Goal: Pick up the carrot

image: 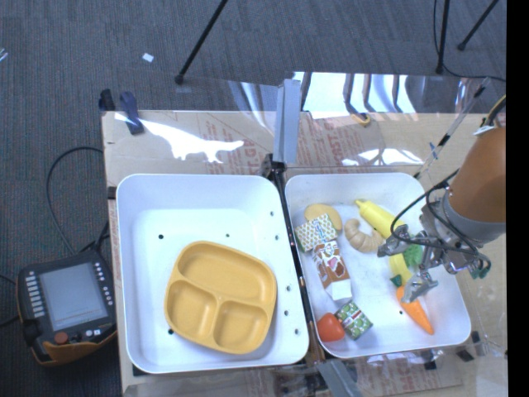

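Crowding carrot (418, 314): corn (400, 265), jaws (417, 286).

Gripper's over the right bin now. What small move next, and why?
Probably a short drop straight down. The gripper sits right over the carrot's upper end near its green top, in the right bin, with the orange body lying bare below it. The grasp looks not yet made.

Bright, even light — hard white glare on the tabletop (198, 147) behind the bins; shadows soft, focus slightly soft throughout.
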Action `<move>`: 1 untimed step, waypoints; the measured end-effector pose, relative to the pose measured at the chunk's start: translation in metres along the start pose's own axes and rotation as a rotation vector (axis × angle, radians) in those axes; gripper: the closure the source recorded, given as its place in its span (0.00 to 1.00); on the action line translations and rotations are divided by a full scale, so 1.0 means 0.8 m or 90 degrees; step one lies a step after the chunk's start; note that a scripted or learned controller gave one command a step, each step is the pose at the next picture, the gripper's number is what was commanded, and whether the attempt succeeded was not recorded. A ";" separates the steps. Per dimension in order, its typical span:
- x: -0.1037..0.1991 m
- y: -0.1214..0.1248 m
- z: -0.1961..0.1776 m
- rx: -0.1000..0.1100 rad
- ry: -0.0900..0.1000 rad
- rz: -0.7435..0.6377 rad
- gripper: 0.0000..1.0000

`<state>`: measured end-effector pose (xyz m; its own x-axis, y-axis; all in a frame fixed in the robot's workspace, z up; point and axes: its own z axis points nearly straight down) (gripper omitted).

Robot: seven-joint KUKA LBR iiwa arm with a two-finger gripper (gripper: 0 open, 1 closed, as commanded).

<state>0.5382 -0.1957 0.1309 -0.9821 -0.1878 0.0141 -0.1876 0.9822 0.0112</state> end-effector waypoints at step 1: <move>0.067 -0.004 0.061 0.002 -0.004 0.075 0.00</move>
<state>0.4850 -0.2086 0.0830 -0.9975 -0.0702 0.0083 -0.0702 0.9975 0.0062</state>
